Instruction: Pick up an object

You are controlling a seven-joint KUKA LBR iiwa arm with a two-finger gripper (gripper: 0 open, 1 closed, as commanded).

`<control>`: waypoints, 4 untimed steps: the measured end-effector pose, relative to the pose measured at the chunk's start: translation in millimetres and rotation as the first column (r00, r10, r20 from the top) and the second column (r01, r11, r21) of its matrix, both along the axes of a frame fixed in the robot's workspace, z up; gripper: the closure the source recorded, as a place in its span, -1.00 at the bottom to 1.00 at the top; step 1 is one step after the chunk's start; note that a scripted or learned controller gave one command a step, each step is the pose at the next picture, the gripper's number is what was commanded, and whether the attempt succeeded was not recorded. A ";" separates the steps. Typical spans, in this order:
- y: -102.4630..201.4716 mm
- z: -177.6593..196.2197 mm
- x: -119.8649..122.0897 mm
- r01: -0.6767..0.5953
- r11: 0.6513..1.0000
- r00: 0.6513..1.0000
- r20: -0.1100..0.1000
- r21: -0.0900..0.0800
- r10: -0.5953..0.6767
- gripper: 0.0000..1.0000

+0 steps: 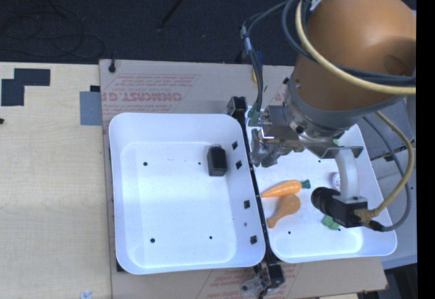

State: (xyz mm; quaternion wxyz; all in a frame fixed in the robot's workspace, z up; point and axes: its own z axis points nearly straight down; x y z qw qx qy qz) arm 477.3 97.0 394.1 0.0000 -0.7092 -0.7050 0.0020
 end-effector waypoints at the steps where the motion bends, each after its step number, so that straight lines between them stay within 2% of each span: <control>1: -34.3 46.6 -0.2 -0.004 1.000 1.000 0.001 0.001 0.004 1.00; 2: -67.2 72.8 -0.1 -0.003 1.000 1.000 0.000 0.001 0.003 1.00; 3: -55.3 135.6 9.4 -0.007 1.000 1.000 0.002 0.002 0.007 1.00; 4: 16.9 142.4 -0.8 -0.014 1.000 1.000 -0.002 0.002 0.014 1.00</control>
